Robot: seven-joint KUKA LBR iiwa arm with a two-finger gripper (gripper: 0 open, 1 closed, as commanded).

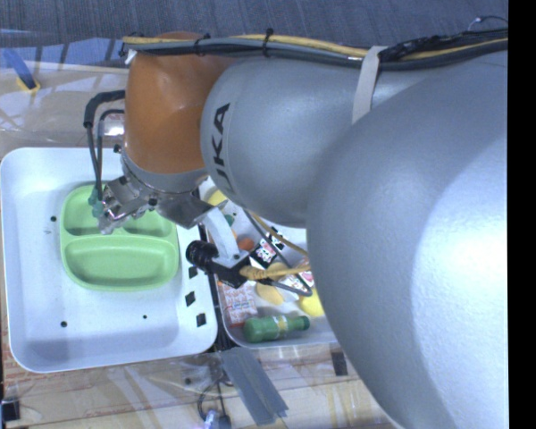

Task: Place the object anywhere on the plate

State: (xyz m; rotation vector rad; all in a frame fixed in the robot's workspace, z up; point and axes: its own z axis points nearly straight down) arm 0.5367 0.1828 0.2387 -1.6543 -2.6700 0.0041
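Two white bins point(27, 266); one green plate point(121, 257); one green bottle point(275, 327); one arm point(357, 168)

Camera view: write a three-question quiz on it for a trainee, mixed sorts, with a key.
1. True or false: the green plate lies in the left bin.
2. Which lies nearest the view's bottom edge in the right bin? A) green bottle B) yellow item C) printed card
3. Fill in: the plate is split into ___ compartments.

Key:
1. True.
2. A.
3. Three: two small at the top, partly behind the arm, one large below. The gripper is over the top ones.
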